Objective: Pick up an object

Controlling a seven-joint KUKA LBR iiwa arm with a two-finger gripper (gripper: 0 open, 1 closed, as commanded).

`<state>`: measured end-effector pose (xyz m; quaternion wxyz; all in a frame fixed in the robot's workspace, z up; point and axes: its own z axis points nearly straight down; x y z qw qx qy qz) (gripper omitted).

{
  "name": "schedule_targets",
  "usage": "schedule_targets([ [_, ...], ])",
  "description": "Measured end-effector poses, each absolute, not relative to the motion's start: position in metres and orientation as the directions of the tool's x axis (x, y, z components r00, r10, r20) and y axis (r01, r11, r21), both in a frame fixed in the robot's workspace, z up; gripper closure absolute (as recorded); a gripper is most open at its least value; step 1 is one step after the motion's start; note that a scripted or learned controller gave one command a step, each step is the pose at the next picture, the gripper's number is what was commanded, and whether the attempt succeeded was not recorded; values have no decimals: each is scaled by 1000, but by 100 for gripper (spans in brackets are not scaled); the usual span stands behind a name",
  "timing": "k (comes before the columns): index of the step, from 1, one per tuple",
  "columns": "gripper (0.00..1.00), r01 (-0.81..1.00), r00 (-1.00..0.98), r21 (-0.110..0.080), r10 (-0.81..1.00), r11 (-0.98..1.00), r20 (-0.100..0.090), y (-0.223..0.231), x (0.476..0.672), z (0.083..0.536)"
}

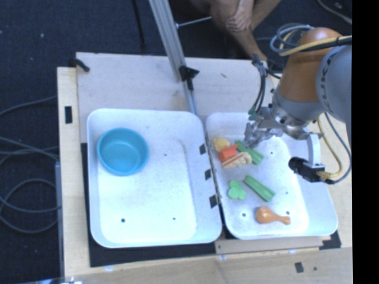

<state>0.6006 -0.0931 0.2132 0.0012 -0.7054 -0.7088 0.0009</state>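
The arm (308,70) reaches in from the right and hangs over the upper part of the right bin (317,209). Its end effector (253,136) is down among a small cluster of toys near that bin's top left corner. Whether it is wide, narrow or holding anything cannot be told from this slanted view, since the wrist and cables cover it.

Just beside the end effector's tip lies a green piece (251,154), and touching that is an orange and tan toy (232,157), with a small yellow toy (221,143) just above it. These three sit packed together against the bin's left wall, so they crowd one another.

Lower in the same bin, well apart from the cluster, a green stick (259,187) lies at a slant, with a green leaf-shaped toy (237,190) just beside its left end. Nearer the front edge lies an orange toy drumstick (271,216), on its own.

The left bin (172,218) carries a blue bowl (122,151) near its upper left corner, upright.

A metal pole (169,34) rises from the desk (130,76) behind the gap between the two bins. A black clip (303,168) on the arm's side hangs over the right bin's right half, with yellow and grey cables looping beside it.
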Motion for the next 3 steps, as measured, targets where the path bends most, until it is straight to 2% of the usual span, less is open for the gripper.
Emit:
schedule_targets([
  [2,100,1000,-5,-1,1000,5,0,2,642,231],
  [3,100,1000,-5,-3,1000,5,0,50,647,226],
])
